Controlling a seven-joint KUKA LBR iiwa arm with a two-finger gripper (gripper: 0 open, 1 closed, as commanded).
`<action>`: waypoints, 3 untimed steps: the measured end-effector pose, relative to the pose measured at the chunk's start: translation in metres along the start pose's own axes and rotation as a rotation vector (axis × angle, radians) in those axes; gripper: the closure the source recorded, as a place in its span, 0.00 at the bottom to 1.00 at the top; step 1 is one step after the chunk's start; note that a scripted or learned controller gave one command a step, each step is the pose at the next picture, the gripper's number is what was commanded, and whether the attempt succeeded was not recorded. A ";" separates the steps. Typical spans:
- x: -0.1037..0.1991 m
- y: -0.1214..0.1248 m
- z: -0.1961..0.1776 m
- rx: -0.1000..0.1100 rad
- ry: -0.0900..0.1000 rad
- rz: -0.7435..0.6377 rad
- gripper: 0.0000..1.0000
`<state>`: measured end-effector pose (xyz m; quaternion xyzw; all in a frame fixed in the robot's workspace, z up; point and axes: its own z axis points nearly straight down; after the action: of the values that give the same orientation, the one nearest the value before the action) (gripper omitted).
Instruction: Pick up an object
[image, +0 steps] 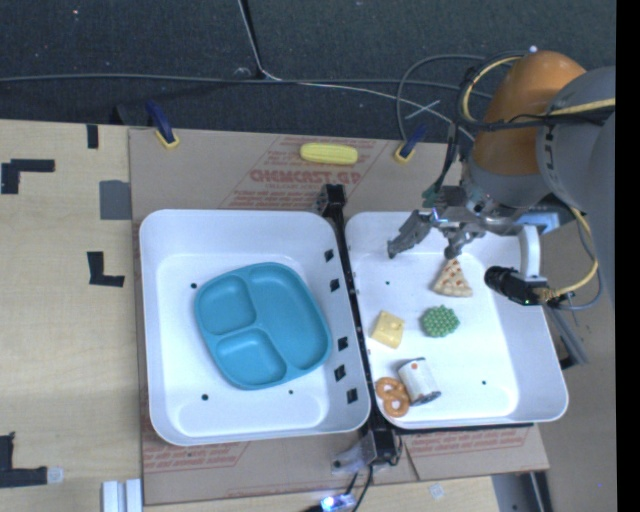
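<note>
Nearest the camera, at the front of the right bin (530, 395), a pretzel (392, 396) is seen touching a small white cylinder with a dark band (419, 380). Behind these, toward the bin's middle, a yellow cheese-like block (388, 329) and a green bumpy ball (439, 321) are set near each other but apart. Further back, a pizza-slice-shaped piece (453, 279) is found just below the tool (432, 238).

The tool is held over the rear part of the right bin, its two fingers spread wide, one splayed to the view's left and the other pointing down toward the pizza slice. Nothing is seen between the fingers, and no object is gripped. The grey arm with its orange band (525, 100) is brought in from the view's right.

In the left bin (165, 300), a blue divided plate (262, 323) is laid flat, tilted slightly within the bin. Behind both bins, on the cardboard covering the counter (60, 330), a yellow corn-like object (328, 153) is seen lying alone, well apart from everything else.
</note>
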<state>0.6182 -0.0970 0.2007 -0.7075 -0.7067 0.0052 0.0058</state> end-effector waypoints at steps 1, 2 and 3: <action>0.000 0.003 -0.008 -0.014 -0.001 -0.003 0.00; -0.002 0.003 0.036 -0.010 -0.002 -0.002 0.00; -0.005 0.009 0.084 -0.009 -0.002 -0.002 0.00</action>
<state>0.6264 -0.1022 0.1165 -0.7067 -0.7075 0.0026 0.0019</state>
